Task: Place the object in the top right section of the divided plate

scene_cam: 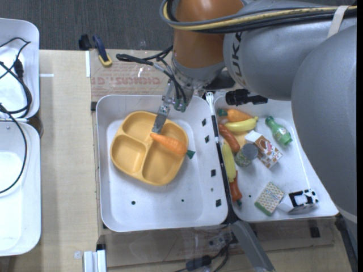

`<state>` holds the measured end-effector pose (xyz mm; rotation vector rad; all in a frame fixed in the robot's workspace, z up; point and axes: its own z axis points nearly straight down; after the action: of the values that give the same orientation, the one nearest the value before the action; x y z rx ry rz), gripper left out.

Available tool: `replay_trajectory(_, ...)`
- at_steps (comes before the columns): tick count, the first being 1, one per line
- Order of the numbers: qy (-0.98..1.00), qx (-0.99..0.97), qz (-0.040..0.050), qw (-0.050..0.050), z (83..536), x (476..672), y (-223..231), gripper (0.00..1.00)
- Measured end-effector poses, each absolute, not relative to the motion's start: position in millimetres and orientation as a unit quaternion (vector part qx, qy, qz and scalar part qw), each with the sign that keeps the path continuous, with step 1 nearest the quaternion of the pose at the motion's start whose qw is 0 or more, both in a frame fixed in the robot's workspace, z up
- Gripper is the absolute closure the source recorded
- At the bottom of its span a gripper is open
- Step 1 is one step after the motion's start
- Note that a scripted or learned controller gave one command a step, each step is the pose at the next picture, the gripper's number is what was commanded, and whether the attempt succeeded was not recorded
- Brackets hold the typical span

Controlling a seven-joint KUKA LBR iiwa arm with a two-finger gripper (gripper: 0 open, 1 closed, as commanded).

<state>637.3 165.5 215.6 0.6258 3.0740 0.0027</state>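
A yellow divided plate (133, 152) lies in the left white bin (159, 208). An orange carrot (169, 143) with a green stub end rests on the plate's right side, lying aslant across the upper right section and the ridge below it. My gripper (159, 123) hangs just above the carrot's left tip, reaching down from the orange-banded wrist (204, 21). Its lower end touches or nearly touches that tip of the carrot. The wrist hides the bin's far right corner.
The right bin (295, 171) holds several toy foods: a banana (239, 123), a green bottle (279, 130), a can (247, 154), small boxes (269, 198). White trays with black cables (14, 89) stand at the far left. A blue and yellow tool (101, 50) lies behind the bins.
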Motion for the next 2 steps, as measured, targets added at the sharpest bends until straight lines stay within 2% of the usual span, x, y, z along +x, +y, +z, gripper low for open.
replay_trajectory(1,0.965,0.263,-0.0006,-0.001,110.2,578.1,161.5,0.0)
replay_trajectory(2,0.964,0.266,-0.0002,0.0,119.3,579.3,159.3,1.0)
